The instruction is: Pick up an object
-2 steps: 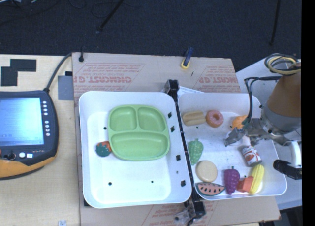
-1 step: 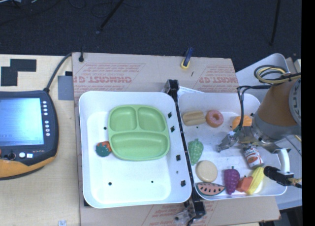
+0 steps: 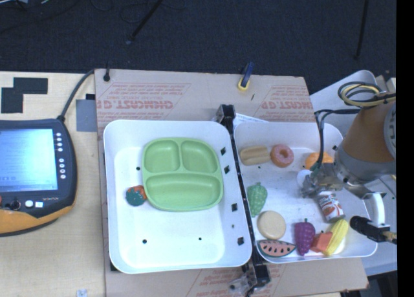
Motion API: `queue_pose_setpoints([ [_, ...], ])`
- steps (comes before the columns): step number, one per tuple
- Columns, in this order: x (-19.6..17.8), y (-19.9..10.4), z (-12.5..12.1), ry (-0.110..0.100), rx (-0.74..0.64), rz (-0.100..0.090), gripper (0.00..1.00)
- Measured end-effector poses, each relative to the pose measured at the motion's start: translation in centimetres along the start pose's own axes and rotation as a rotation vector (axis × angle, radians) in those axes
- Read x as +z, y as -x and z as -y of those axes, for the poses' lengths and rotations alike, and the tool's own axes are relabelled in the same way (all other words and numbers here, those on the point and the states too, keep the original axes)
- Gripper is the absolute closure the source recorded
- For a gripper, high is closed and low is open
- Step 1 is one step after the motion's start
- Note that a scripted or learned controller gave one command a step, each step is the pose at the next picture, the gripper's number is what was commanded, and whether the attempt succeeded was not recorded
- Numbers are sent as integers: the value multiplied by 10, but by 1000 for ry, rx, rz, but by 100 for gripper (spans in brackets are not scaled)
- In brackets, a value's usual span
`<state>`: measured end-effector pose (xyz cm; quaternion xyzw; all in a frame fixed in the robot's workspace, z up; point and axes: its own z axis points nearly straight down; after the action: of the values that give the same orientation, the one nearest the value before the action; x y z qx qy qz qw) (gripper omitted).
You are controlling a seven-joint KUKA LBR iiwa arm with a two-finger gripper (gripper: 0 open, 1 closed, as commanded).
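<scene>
**Pincer low over the right bin's far-right side**

Pincer hangs in the right bin, just left of a small red-and-white can — whether it is spread or closed, or grips anything, I cannot tell; the metal is a blur. An orange piece lies just behind it. Also in this bin: a bread roll, pink doughnut, green strawberry-like toy, round biscuit, purple grapes, watermelon slice and corn cob. The left bin holds a green divided plate — a small red-and-teal toy touches its left edge.
</scene>
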<state>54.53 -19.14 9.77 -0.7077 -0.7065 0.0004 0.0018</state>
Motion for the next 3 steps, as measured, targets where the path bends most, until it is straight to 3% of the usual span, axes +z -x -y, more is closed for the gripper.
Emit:
queue_pose_setpoints([
  [2,-127,2,1,6,-2,3,100],
  [3,-130,2,2,2,-3,1,100],
])
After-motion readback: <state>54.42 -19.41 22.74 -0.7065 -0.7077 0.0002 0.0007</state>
